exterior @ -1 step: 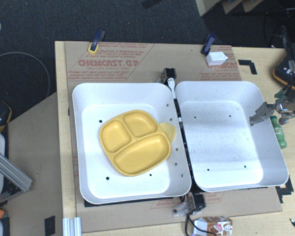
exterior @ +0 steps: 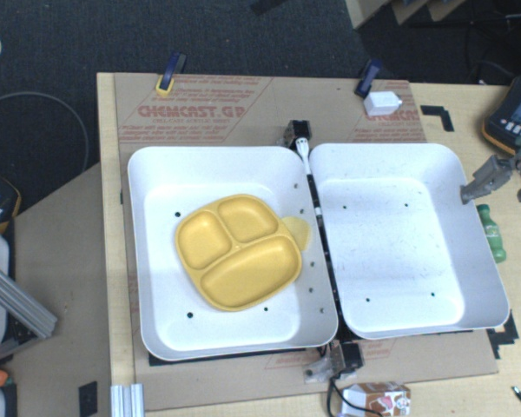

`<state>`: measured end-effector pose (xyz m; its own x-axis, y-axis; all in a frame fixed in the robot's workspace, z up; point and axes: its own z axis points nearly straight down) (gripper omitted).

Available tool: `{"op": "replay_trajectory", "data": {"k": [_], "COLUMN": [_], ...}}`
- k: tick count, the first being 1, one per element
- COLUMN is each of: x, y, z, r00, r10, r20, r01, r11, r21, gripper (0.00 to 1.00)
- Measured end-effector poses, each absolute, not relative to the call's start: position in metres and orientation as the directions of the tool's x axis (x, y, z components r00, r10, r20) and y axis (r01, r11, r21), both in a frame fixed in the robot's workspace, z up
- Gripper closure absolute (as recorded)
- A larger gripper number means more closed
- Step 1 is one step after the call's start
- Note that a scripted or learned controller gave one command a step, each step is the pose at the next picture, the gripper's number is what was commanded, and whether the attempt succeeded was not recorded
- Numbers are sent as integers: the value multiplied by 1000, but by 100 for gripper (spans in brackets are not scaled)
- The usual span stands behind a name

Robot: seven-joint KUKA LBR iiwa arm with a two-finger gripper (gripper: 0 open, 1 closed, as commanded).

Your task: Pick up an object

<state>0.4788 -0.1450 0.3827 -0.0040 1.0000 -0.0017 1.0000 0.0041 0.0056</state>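
Grey two-finger gripper (exterior: 489,181) hovers at right bin's (exterior: 391,315) edge, grip state impossible to tell | yellow three-compartment plastic plate (exterior: 238,252) lies in left bin (exterior: 156,311) | risk: smooth, wide plate slips from pinch.

Two shallow white bins sit side by side on the surface: a left bin (exterior: 148,233) and a right bin (exterior: 443,233). The left bin holds one yellow divided plate (exterior: 239,252) with three compartments, and one smaller pale yellow item (exterior: 297,231) peeks out from under the plate's right edge; what it is cannot be told. Two blue clamps stand at the far edge of the surface, one at far left (exterior: 169,72) and one at far right (exterior: 368,78). One green object (exterior: 491,233) lies just outside the right bin's right rim.
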Motion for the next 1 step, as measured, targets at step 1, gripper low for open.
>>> {"op": "replay_trajectory", "data": {"k": [1], "x": [480], "y": [-130], "z": [512], "r00": [-4], "r10": [1000], "r20": [-4], "r01": [1000], "r11": [4], "r21": [16], "gripper": [0]}}
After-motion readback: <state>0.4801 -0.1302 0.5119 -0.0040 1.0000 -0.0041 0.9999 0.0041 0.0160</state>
